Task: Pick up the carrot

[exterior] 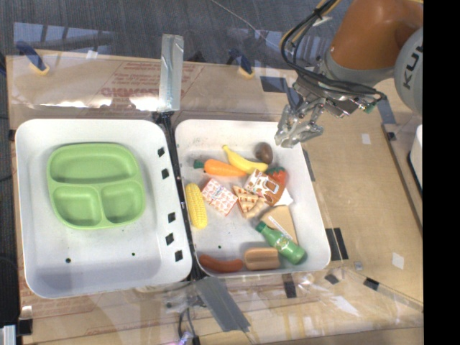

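**benchwatcher:** So where's the carrot (223, 168) sitting? I see it in the right bin (316, 225), towards the far left part of the pile, lying flat with its green stub pointing left. The banana (244, 161) is touching it on the right, and the corn cob (195, 205) is just nearer, a bit to the left.

**gripfan:** Yep, that's it. Looks like a toy one, so my guess is light, stiff and smooth plastic, probably a bit slippery. It tapers, so I'd pinch across the thick middle of the orange body, not the thin tip and not the stub. The left half is the freer side, since the banana crowds the right end.

**benchwatcher:** And the gripper (296, 132)?

**gripfan:** It hangs over the far right corner of the same bin, well apart from the carrot, near the brown round thing (264, 152). Nothing sits between the fingers that I can see. They look only narrowly parted, though honestly it's small and shiny up there, so I can't tell the opening for sure.
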`<action>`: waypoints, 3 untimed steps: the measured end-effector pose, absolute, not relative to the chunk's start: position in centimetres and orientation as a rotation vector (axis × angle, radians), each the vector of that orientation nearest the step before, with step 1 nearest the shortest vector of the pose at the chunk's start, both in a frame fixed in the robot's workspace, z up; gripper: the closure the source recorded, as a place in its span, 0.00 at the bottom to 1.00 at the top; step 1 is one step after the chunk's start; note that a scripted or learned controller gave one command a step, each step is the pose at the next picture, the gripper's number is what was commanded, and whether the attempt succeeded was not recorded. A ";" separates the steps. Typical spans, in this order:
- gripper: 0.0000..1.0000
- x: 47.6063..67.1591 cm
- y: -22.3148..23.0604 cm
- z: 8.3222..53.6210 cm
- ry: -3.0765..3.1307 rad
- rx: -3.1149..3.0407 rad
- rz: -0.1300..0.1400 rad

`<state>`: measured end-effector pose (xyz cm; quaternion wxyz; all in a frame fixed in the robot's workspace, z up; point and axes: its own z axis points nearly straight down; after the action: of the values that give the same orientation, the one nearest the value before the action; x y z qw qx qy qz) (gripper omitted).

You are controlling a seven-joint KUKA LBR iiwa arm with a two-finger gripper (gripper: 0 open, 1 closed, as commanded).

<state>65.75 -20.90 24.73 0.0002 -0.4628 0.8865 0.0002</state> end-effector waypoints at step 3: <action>1.00 53.1 -20.9 19.9 2.244 -2.201 0.009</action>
<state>53.14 -20.88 19.87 -0.0008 -0.7001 0.7140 0.0029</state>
